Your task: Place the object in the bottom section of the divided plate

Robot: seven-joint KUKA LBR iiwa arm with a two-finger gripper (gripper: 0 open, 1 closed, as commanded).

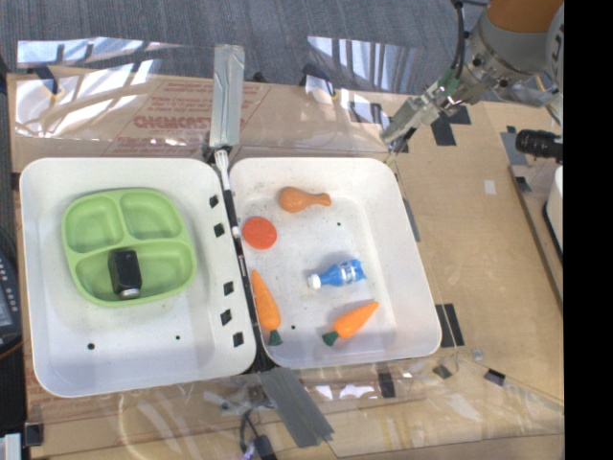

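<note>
Nearest the camera, strips of grey tape (292, 412) and clear plastic sheeting along the front edge of the tabletop (479, 257). Behind these, two shallow white bins side by side. Left bin (57, 353): one green divided plate (86, 223), three sections, set toward the bin's far half; one small black object (124, 272) lying in the plate's bottom section (the long one nearest the camera), roughly centred there, clear of the dividing ridge; the two upper sections show bare green. Right bin (407, 286): one orange drumstick-shaped toy (303, 199) near the far wall; one flat red-orange disc (259, 233) close to the left wall; one small blue and white bottle (337, 275) lying on its side near the middle; one carrot (264, 301) lying along the left wall, green end toward the camera; a second carrot (352, 321) near the front wall, tilted, green end lower left. All five items apart from one another. Arm: grey, with orange band, entering at upper right. Gripper (397, 137): above the tabletop just beyond the right bin's far right corner, pointing down and left, nothing between its fingers; whether they stand wide or narrow cannot be told at this size.
</note>
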